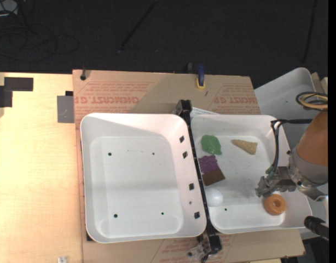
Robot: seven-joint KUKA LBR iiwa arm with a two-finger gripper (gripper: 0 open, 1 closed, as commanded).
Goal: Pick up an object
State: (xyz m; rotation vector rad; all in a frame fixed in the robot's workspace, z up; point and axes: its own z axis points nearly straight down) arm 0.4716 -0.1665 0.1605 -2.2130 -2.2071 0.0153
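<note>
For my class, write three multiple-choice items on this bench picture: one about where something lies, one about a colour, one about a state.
1. Where does the orange ring lie?
A. In the left bin
B. In the right bin, near its front right corner
C. On the cardboard behind the bins

2. What colour is the object just behind the purple piece?
A. Green
B. Blue
C. Red

3. How does the wedge stand to the gripper?
A. Clamped in it
B. Touching it
C. Apart from it, lying on the bin floor

Answers: 1 B, the ring rests on that bin's floor beside the gripper. 2 A, it is plainly green. 3 C, bare white floor separates them.
</note>
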